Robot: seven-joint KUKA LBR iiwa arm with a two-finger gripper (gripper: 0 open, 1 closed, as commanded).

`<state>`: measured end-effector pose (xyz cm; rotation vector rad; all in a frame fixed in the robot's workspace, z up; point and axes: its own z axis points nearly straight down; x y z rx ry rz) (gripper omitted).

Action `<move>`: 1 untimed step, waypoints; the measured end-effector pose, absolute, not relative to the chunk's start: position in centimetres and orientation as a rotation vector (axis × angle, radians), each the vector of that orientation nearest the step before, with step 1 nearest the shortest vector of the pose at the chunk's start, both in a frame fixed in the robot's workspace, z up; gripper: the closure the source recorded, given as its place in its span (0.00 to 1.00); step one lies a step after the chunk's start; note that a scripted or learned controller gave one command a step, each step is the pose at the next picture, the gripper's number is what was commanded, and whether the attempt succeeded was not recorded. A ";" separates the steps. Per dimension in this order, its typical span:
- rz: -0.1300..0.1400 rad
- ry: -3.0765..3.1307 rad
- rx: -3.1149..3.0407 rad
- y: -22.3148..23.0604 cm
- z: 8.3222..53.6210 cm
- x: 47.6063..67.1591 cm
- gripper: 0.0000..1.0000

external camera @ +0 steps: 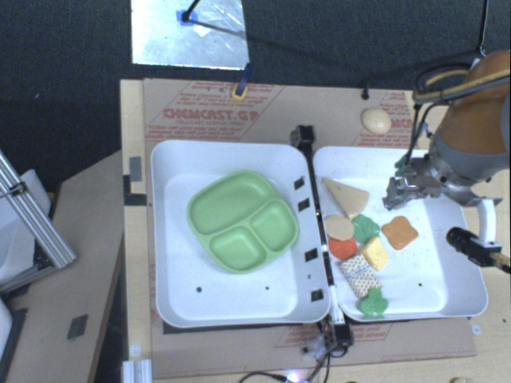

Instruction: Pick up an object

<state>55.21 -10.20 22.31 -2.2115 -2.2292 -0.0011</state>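
Over the right bin (459,294) the gripper (397,191) hung, jaw state not discernible, nothing seen held, near the wedge (348,195) and orange piece (399,232); judged approach step, next needing descent onto one piece.

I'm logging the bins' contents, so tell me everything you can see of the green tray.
The green tray is pale green, plastic-looking, with rounded corners and three compartments: one large, two smaller. It lies flat, turned at an angle, near the middle of the left bin, resting on its floor. Nothing sits in it or touches it.
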 end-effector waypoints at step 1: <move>-0.001 -2.230 -2.210 -4.9 21.4 53.6 1.00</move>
